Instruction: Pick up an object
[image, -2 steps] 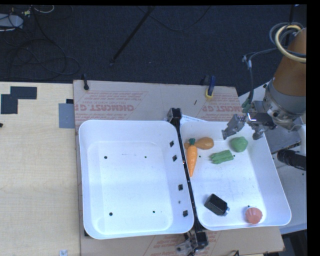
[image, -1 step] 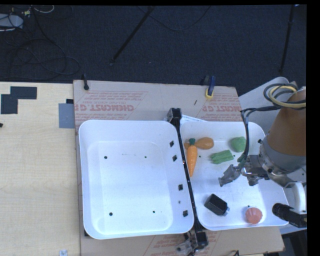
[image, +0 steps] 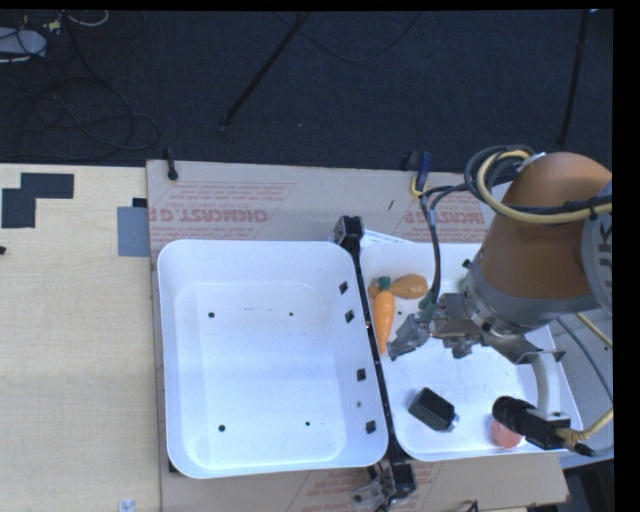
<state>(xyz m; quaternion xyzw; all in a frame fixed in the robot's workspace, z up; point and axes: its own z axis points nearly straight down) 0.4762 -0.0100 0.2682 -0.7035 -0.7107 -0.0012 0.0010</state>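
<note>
The bench bears a cardboard sheet under two white bins.

A robotics lab: an arm over the right of two white bins on a bench, cables across the dark far floor.

Toy carrot lies along the right bin's left wall, orange oval beside it, black block nearer the front

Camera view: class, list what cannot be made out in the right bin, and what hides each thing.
1. The right bin: its far-right part lies under the arm.
2. The pink thing: half covered by the robot, too small to identify.
3. The gripper: blurred, so contact with the carrot cannot be judged.
</note>
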